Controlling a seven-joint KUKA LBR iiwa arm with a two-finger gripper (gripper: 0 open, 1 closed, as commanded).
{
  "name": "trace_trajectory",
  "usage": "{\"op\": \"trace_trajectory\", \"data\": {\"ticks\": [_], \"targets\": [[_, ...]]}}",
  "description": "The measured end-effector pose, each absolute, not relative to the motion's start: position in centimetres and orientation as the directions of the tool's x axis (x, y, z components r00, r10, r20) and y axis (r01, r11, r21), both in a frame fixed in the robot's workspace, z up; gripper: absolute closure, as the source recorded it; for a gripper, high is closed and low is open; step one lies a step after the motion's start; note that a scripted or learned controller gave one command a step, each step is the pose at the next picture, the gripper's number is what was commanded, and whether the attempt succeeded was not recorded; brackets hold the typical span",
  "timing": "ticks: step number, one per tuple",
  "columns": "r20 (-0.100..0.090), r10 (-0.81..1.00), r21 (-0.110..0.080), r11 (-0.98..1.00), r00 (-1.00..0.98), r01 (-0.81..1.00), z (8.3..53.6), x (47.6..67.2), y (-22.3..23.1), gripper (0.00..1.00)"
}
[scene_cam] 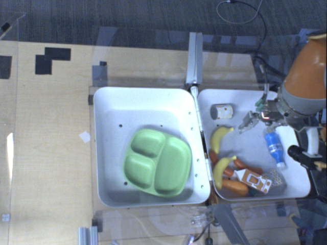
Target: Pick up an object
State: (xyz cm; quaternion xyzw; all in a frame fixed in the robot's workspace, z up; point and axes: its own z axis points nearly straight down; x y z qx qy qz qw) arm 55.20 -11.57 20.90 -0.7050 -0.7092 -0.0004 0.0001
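pincer point(249, 122) hangs over right bin point(301, 188)

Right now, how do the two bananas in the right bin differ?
The upper banana lies clear on the bin floor, curving toward the small white can. The lower banana sits nearer the bin's front, crowded against the orange items and the carton. Both are yellow and hug the left wall.

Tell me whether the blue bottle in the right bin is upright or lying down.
Lying down. The blue bottle rests flat on the right bin floor, its full length visible, cap end toward the lower right.
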Motion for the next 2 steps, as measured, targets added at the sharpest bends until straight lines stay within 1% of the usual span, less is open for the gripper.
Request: {"op": "trace_trajectory", "data": {"ticks": [1, 2], "targets": [[-0.001, 1.0, 0.006, 0.023, -0.023, 1.0, 10.8, 57.5, -19.5, 0.0], [-0.001, 1.0, 0.009, 0.024, -0.024, 1.0, 11.9, 57.6, -19.5, 1.0]]}}
